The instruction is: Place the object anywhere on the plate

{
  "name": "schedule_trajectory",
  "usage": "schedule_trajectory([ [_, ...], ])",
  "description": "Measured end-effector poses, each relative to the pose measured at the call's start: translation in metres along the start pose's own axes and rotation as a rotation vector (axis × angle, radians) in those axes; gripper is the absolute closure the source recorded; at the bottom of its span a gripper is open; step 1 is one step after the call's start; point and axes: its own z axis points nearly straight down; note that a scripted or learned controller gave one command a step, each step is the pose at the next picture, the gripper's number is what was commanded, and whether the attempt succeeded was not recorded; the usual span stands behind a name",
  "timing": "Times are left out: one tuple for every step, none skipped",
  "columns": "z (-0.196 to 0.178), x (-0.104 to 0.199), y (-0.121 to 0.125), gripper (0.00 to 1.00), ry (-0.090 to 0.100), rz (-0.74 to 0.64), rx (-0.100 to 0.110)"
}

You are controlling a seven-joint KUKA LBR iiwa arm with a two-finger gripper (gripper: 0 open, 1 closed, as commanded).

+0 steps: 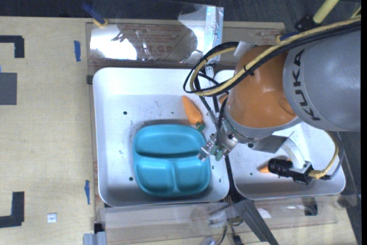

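A blue divided plate [170,159] lies in the left white bin [114,123], toward its front. An orange toy carrot [192,110] with a green tip lies on the bin floor just beyond the plate's far right corner, pointing down toward it. My gripper [210,149] hangs low over the plate's right edge, a little in front of the carrot's green end. Nothing shows in its grasp. The orange band and grey body of the arm hide most of the right bin.
The right bin [321,183] is largely covered by the arm; a small orange piece [263,168] lies on its floor near the front. Cables loop above the carrot. A clear plastic sheet [155,37] stands behind the left bin.
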Motion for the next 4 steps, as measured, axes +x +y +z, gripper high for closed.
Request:
schedule_trajectory([
  [0.000, 0.000, 0.000, 0.00, 0.000, 0.000, -0.001],
  [0.018, 0.086, 0.072, 0.00, -0.003, -0.286, -0.004],
  [0.009, 0.086, 0.073, 1.00, -0.003, -0.283, -0.006],
  [0.031, 0.031, 0.026, 1.00, -0.002, -0.305, 0.000],
])
